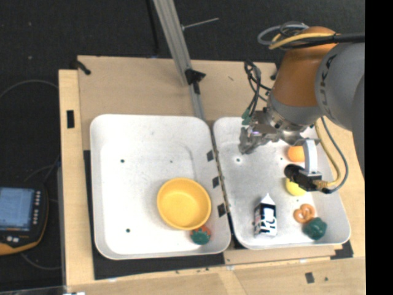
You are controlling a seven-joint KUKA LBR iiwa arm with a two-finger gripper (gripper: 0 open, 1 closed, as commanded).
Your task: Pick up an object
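Observation:
My gripper [249,141] hangs over the far left part of the right bin [245,177], above bare bin floor, with nothing visible between its fingers. A black and white carton [265,219] stands near the bin's front edge. To its right lie an orange pretzel-shaped piece [304,213] and a dark green object [315,228]. A yellow object [295,187] and an orange one [295,153] lie right of the gripper, partly hidden by the arm's cables and bracket. In the left bin [123,165] sits a yellow bowl [183,203], with a small green and red item [200,236] at its front.
A metal pole [178,42] slants from the far side down to the gap between the bins. A handheld pendant [21,217] lies off the bench at the left. The arm's orange band [301,72] looms over the right bin's far corner.

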